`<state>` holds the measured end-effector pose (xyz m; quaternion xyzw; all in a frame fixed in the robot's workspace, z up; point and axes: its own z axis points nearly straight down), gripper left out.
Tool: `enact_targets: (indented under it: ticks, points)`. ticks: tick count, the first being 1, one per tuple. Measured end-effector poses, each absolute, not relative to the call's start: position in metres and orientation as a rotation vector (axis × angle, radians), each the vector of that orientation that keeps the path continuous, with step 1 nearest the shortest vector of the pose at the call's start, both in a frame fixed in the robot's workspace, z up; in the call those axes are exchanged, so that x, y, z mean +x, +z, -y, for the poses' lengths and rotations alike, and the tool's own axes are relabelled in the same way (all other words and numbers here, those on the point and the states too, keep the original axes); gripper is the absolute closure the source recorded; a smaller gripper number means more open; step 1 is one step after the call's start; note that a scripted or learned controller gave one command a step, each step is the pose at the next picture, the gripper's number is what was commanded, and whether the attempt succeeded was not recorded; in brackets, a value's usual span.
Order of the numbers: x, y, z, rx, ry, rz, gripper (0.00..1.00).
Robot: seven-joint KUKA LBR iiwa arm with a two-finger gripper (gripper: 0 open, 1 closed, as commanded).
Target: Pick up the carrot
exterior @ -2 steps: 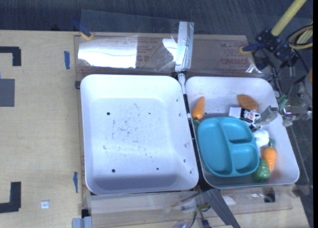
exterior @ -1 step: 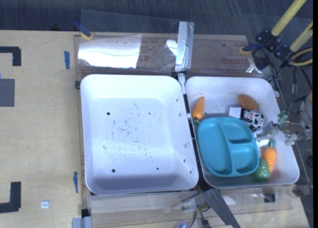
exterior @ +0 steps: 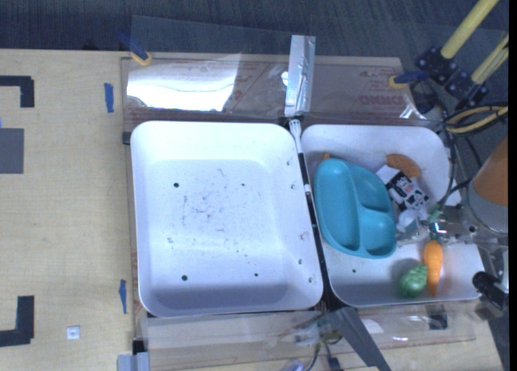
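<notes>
The carrot is a short orange piece standing roughly upright in the near right part of the right bin. A green vegetable touches its left side. My gripper reaches in from the right edge and sits directly above the carrot's top end, very close to it or touching it. Glare and clutter around the metal tip hide how the gripper stands on the carrot. The arm's orange band shows at the right edge.
A blue two-part dish lies tilted in the left half of the right bin. A brown bread-like piece and a black-and-white object lie at the back right. The left bin is to the left.
</notes>
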<state>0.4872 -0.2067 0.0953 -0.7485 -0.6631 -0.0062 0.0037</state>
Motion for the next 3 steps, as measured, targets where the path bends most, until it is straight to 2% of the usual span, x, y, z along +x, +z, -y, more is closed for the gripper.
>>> enact_targets:
  ticks: [1,2,3]
  points:
    - [0.488,0.09,0.194,-2.641,-0.026,1.707,0.0]
    - [0.486,0.096,0.196,-2.644,-0.014,1.702,1.0]
    - [0.525,0.18,0.147,-2.754,0.0,1.509,1.0]
